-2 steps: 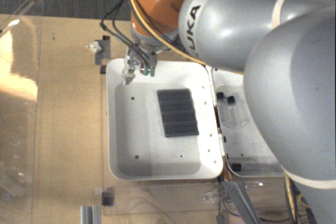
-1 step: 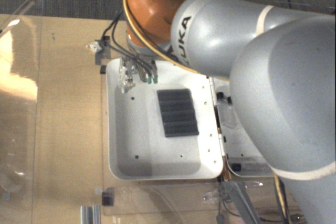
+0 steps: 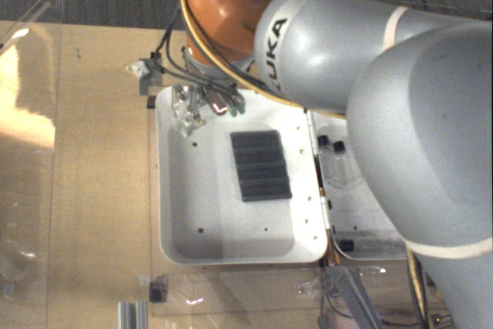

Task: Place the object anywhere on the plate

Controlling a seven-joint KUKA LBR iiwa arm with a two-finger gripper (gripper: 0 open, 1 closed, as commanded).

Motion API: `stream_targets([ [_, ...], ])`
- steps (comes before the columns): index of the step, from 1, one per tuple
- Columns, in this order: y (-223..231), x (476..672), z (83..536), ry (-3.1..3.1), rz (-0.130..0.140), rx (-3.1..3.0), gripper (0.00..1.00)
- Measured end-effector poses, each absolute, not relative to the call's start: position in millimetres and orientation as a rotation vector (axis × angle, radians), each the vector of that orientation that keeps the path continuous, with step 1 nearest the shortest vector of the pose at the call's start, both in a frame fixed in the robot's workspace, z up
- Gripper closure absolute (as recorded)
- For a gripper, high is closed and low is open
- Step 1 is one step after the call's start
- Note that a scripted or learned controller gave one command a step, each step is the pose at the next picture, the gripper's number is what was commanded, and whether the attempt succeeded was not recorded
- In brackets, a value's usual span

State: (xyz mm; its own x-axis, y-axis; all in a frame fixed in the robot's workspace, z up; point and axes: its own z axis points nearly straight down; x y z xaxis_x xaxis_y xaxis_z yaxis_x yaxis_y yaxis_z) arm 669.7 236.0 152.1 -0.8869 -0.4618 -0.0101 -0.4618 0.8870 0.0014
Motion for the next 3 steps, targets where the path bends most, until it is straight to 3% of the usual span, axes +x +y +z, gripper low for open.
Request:
stream_targets([
  [1, 237.2, 671.9, 166.3, 3.033, 0.014, -0.737, 1.0],
  [3, 228.6, 669.9, 162.2, 2.426, 0.001, -1.978, 1.0],
])
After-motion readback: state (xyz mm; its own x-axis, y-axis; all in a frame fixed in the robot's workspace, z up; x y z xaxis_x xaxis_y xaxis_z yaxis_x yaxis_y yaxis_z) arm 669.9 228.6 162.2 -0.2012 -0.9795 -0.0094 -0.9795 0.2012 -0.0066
